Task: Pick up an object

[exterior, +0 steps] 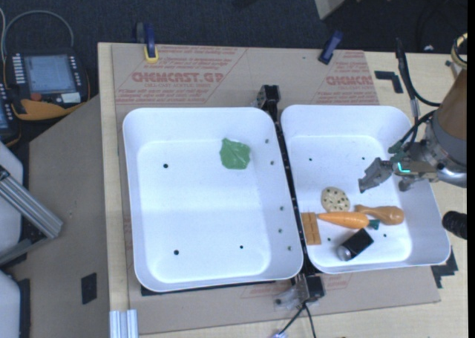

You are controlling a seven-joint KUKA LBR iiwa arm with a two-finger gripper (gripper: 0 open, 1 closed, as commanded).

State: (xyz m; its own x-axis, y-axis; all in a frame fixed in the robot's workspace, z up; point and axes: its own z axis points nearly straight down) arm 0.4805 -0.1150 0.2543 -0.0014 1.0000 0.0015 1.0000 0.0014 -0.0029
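Orange carrot (349, 219) lies in the right bin (326, 117), at 7 o'clock from the gripper (380, 174). The gripper looks open and holds nothing. It should descend centred over the carrot before closing.

Red print runs across the far strip of the brown cardboard sheet (223, 69) that lies under the two white bins. At the far left it reads roughly "CHEMCAST. G.P", with a line of smaller red lettering above it too fine to make out. The same wording shows again at the far right of the sheet, cut short by the right bin so only "CHEMCAST" or thereabouts can be read. Off to the far left sits a handheld control pendant (48, 80) with a lit screen, but nothing on that screen is legible.
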